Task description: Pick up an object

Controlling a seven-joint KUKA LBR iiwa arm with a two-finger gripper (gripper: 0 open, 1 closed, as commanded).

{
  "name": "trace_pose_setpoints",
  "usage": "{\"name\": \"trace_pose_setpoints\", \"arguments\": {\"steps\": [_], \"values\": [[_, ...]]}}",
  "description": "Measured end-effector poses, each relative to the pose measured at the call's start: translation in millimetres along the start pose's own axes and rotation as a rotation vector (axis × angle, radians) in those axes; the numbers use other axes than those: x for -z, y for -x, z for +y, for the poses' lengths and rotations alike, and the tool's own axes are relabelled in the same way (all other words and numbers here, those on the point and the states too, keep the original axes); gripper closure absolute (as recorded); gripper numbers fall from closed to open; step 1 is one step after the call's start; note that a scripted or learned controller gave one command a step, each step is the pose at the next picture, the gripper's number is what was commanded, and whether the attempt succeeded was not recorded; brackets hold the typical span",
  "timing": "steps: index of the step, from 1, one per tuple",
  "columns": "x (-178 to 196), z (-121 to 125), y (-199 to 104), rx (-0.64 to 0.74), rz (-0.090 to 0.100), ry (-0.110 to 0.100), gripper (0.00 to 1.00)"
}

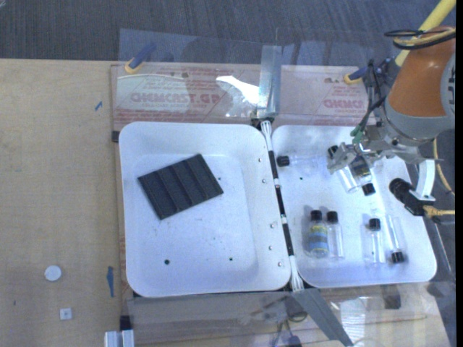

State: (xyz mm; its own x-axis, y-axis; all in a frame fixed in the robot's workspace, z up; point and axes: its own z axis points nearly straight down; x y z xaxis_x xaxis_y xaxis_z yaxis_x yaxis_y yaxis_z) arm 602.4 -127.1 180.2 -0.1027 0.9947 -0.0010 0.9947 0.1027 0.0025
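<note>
Approach step judged: grey-orange arm's gripper point(352, 166) is lowered over the right white bin point(423, 266), above a small clear black-capped vial point(356, 178). Finger state cannot be told. Next, a clean closure on the vial is needed.

Single fixed camera above bench point(58, 194), slanting down, both bins.
</note>
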Motion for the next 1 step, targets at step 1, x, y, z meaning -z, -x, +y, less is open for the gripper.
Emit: {"name": "trace_pose_setpoints", "arguments": {"steps": [1], "values": [[22.1,27.6,-37.1,-0.102,0.000,0.000,1.00]]}}
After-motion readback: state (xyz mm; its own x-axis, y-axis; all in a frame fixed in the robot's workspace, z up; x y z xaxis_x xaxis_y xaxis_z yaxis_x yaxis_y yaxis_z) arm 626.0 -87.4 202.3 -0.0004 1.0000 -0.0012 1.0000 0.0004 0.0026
